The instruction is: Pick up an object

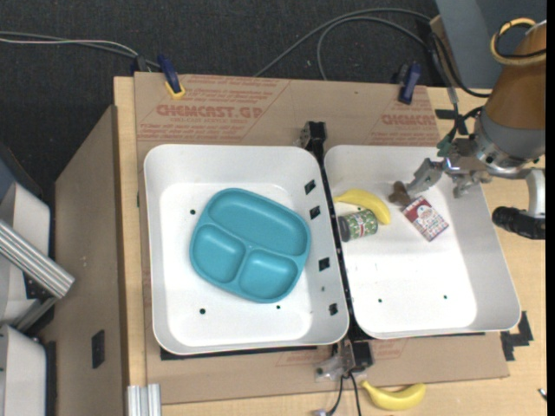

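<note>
Nearest the lens, at the bottom edge of the frame, a second banana [397, 395] lies on the counter [113, 258] just below the seam where the two bins meet, beside a metal clamp [347, 360]. Brown cardboard [260, 102] covers the counter under the bins, and red print along its upper part reads "CHEMCAST", with the rest too faint to read. Blue clips [171, 78] pin the cardboard's top edge. Dark carpeted floor [69, 7] with loose cables [364, 24] fills the upper frame.

In the left bin [165, 319] sits a teal divided plate [250, 243]. In the right bin [486, 302], at its upper left, a banana [366, 204] touches a small green can [357, 224], whose label is too blurred to read. Just right of them lies a red and white packet [425, 217], its print illegible.

At the right bin's upper right, the gripper [444, 178] hangs with its fingers spread, holding nothing, just above the packet. A small brown thing [399, 193] beside one finger is hard to make out. The arm [520, 85] is cut off by the frame's right edge.
</note>
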Tool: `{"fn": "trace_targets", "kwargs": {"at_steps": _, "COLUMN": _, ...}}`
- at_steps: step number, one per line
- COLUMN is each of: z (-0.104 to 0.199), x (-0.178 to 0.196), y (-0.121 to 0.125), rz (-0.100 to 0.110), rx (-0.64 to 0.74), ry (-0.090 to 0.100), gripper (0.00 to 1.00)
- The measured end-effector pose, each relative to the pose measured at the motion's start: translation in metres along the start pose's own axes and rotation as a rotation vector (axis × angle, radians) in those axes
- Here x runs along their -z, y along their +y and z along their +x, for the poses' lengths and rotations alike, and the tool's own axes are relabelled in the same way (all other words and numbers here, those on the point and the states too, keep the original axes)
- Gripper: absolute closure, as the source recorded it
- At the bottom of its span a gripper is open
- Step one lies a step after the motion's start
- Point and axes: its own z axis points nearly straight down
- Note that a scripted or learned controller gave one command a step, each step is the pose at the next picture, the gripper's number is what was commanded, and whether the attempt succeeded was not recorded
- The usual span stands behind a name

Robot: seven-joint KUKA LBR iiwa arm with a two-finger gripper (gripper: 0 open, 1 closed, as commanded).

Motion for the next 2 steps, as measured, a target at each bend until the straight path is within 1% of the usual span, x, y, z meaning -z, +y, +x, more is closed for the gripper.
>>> {"fn": "trace_targets", "kwargs": {"at_steps": 1, "z": 0.007, "x": -0.061, "y": 0.001, "rz": 0.005, "rx": 0.002, "ry": 0.001, "gripper": 0.00}}
{"fn": "trace_targets", "kwargs": {"at_steps": 2, "z": 0.006, "x": -0.097, "y": 0.004, "rz": -0.006, "rx": 0.000, "ry": -0.005, "gripper": 0.00}}
